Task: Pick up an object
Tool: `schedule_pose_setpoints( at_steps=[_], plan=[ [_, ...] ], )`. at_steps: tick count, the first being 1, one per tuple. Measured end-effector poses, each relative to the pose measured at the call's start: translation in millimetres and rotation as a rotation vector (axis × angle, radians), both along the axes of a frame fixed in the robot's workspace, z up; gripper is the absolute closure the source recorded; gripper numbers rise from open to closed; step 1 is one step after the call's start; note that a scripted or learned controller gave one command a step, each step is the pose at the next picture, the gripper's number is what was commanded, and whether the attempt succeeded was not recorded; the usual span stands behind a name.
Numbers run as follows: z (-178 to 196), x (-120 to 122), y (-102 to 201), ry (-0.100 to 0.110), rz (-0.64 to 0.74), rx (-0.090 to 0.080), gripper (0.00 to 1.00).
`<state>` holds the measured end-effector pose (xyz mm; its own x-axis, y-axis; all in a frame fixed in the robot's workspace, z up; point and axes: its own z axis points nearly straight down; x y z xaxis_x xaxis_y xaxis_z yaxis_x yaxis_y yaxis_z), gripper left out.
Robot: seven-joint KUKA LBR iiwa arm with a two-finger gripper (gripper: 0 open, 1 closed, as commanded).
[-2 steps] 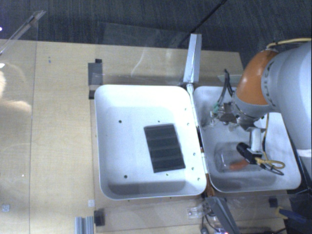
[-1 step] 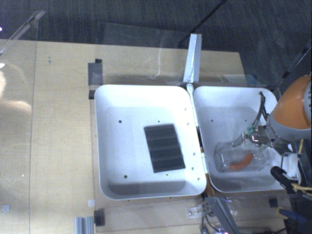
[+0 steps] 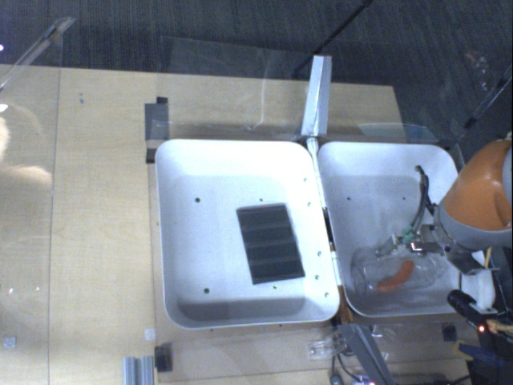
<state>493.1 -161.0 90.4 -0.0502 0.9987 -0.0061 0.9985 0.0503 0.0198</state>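
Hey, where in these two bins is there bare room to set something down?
Left bin: bare floor all around the dark ribbed pad, widest along its far wall and left side. Right bin: far-left corner is free; the near half is crowded by gripper, clear container and orange object.

I count two white bins [image 3: 172,215], one dark ribbed pad [image 3: 270,243] in the left, and what looks like one clear cup [image 3: 377,273] and one orange piece [image 3: 396,277] in the right.

Grey arm [image 3: 473,231]; broad orange band [image 3: 481,187]; thin black cable [image 3: 422,195] beside it.
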Motion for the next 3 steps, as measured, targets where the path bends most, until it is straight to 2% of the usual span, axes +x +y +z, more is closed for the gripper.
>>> schedule_pose_setpoints(
  at_steps=[1,2,3],
  plan=[
    [0,0,57,0.000,0.070,0.001,0.00],
    [-1,48,74,0.005,-0.228,0.008,0.00],
    [-2,125,76,0.007,0.022,0.003,0.00]
  ],
)
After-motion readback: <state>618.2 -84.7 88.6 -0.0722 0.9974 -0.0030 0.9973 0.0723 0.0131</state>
